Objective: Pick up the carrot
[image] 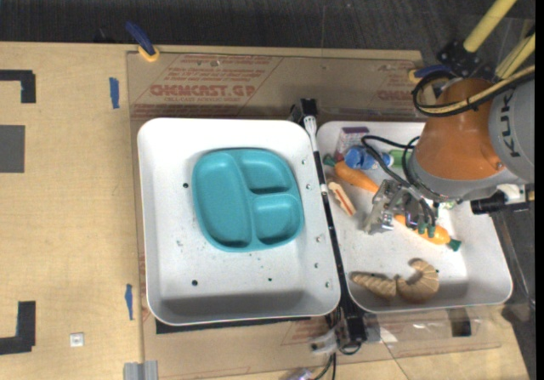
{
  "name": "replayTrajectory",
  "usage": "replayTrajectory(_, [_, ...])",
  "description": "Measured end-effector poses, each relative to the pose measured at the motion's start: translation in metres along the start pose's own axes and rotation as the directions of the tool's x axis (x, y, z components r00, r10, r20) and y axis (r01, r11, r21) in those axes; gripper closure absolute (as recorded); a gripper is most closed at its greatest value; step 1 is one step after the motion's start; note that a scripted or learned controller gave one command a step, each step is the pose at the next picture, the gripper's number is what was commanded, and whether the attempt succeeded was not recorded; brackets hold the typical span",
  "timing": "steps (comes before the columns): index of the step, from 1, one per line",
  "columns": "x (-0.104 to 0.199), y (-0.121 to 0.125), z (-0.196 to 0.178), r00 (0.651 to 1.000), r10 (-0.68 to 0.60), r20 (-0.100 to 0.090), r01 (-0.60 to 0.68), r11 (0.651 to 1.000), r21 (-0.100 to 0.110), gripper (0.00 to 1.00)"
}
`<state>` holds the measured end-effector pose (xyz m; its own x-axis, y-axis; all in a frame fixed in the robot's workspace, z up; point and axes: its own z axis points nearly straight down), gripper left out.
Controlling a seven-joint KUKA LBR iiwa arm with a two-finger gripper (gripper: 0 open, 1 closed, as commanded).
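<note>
Reaching over the carrot [425, 230] in the right bin [489, 280] near its right edge, gripper [393, 210] state untellable; next needs descent and closing

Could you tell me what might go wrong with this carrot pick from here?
The gripper hangs low over a cluttered right bin. Two orange items lie close: one carrot up-left, another partly under the arm. It may close on the wrong one, or nudge the clothespin beside them.
</note>
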<state>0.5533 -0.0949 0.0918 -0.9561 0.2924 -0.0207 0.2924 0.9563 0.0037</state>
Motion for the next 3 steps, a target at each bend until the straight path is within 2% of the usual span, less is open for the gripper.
replayTrajectory(1, [-0.001, 0.065, -0.097, 0.993, -0.117, -0.006, 0.117, 0.993, -0.003, 1.00])
replayTrajectory(2, [0.001, 0.063, -0.094, 0.993, -0.115, -0.014, 0.115, 0.993, -0.001, 0.00])
replayTrajectory(3, [0.040, -0.019, -0.027, 0.962, -0.271, -0.023, 0.271, 0.962, -0.002, 0.00])
